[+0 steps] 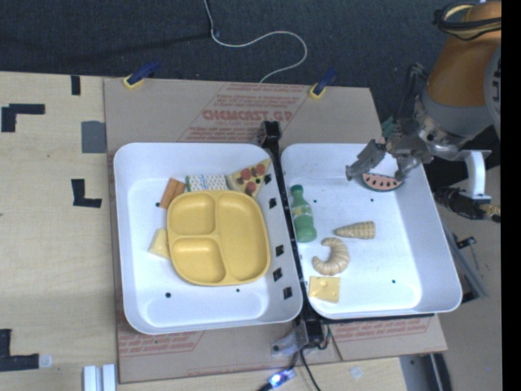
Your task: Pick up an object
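My gripper (379, 168) hangs over the far right part of the right bin (423, 243), its two fingers spread open. Just below the fingertips a red watermelon slice (383, 182) lies on the bin floor; nothing is held between the fingers. Further left in the same bin stand a green bottle (303, 215), a beige cone (356, 231), a croissant (332, 255) and a yellow cheese slice (326, 289).
The left bin (130, 218) holds a yellow divided plate (218, 236), a pizza slice (251, 177), an orange piece (172, 192) and a cheese wedge (159, 243). A black divider (281, 218) runs between the bins. The arm's orange band (464, 63) is at the upper right.
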